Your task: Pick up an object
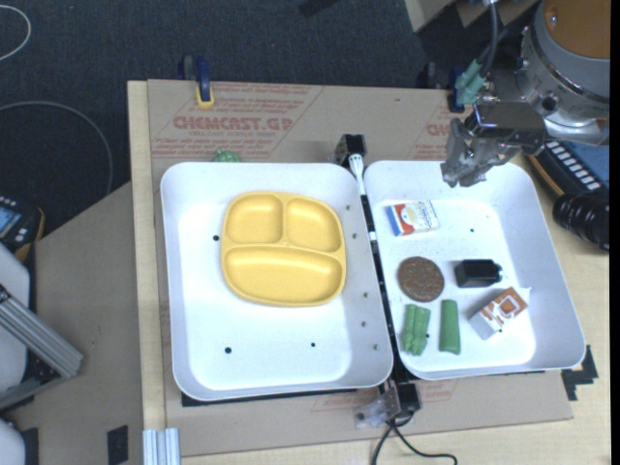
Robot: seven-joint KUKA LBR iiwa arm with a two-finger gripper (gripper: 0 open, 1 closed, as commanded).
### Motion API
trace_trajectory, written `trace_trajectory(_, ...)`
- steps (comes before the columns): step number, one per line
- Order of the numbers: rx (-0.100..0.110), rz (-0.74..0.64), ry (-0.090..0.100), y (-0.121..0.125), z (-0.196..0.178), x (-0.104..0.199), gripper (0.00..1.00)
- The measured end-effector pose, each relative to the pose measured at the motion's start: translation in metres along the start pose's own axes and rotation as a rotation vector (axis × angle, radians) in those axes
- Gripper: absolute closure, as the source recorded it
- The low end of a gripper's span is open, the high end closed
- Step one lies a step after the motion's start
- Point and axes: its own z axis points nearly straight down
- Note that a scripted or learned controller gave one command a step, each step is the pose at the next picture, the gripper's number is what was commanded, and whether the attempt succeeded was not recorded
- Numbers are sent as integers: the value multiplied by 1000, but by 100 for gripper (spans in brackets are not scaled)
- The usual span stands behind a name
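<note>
The gripper point(469, 170) hangs over the far rim of the right bin point(552, 260), at the end of the grey arm that comes in from the upper right with its orange band point(579, 13) near the top corner. Its fingers point down toward the bin's far edge, and nothing is seen between them; whether they stand wide or narrow cannot be told from this angle.

All the loose things lie in the right bin, nearer the camera than the gripper. Taking the round brown disc point(421, 278) as the mark: the small red, white and blue carton point(411, 218) lies just beyond it, toward the gripper. The black block point(478, 273) sits just to its right. The orange-and-white box point(499, 312) lies further right and nearer the camera, tilted. Two green pieces lie just on the near side of the disc: the knobbly green pod point(416, 328) directly below it, and the smooth green stick point(449, 326) beside that, both lengthwise toward the camera.

To the disc's left, across the bins' shared edge, the left bin point(189, 289) bears a yellow divided plate point(284, 247) with three compartments.
</note>
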Motion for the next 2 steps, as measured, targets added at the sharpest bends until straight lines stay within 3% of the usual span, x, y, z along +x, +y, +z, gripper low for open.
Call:
trace_trajectory(1,-10,-9,3,0,-48,40,100)
trace_trajectory(2,8,0,-2,0,56,22,100)
